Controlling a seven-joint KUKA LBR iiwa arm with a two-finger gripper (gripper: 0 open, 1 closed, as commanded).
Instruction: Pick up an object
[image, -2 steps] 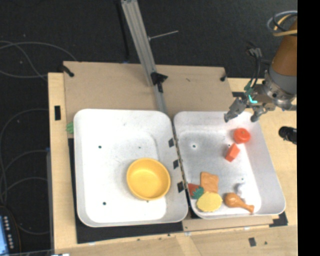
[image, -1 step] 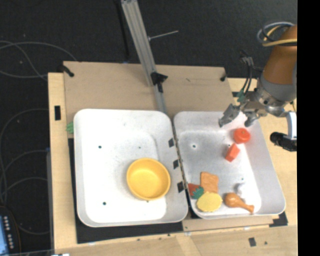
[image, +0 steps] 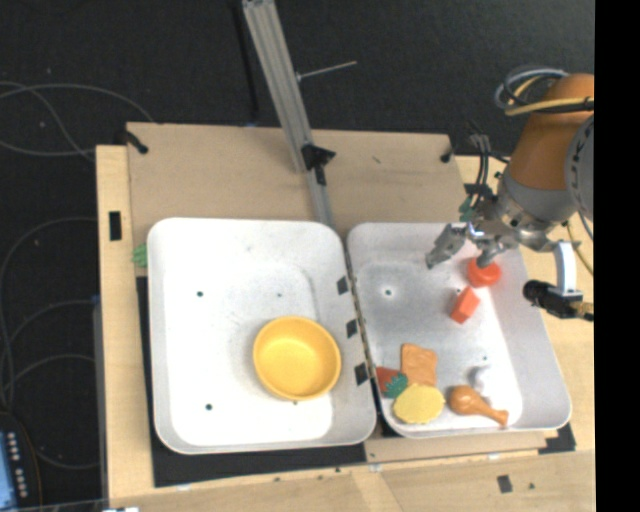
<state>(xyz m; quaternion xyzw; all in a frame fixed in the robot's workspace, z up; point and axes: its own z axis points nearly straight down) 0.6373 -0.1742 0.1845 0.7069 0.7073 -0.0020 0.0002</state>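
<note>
Over the right bin (image: 520, 330), a shallow matte-white tray w/ rounded corners, the gripper (image: 462, 247) hung near the back edge, its grey fingers splayed apart w/ nothing between them. Just beside it, to the right, sat a small red-orange cap-like piece (image: 485, 272), partly under the wrist; whether it touched a finger, can't tell. Near that, toward the front, lay an orange block (image: 464, 305), tilted, smooth-looking. Along the front edge, clustered close: a flat tan cracker-like square (image: 420, 363), a round yellow disc (image: 418, 404), a small red & green bit (image: 391, 382) touching the disc, and a glossy brown drumstick shape (image: 476, 403). Left bin (image: 190, 260), speckled white, held a smooth yellow bowl (image: 295, 357), upright, well apart from the arm. Grey metal pole (image: 285, 95) slanted in behind the bins.
</note>
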